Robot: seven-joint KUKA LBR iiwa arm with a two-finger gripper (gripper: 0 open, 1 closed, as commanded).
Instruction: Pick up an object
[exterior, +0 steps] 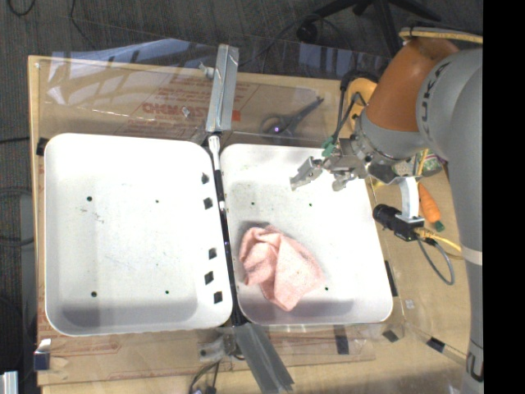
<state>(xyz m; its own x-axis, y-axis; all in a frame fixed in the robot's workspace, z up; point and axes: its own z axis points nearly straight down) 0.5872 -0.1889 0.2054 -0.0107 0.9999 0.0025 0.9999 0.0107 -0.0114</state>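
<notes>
A crumpled pink cloth (279,268) lies in the right bin (361,302), toward its front left corner. My gripper (321,175) hangs over the back part of the same bin, well above and to the right of the cloth. Its two grey fingers (305,173) are spread apart with nothing between them. The grey arm with its orange band (406,80) reaches in from the right.
The left bin (66,220) sits beside the right one, split from it by a metal divider rail (220,89). Scissors (291,117) lie on the bench behind the right bin. Cables and an orange tool (428,208) sit to the right of the bins.
</notes>
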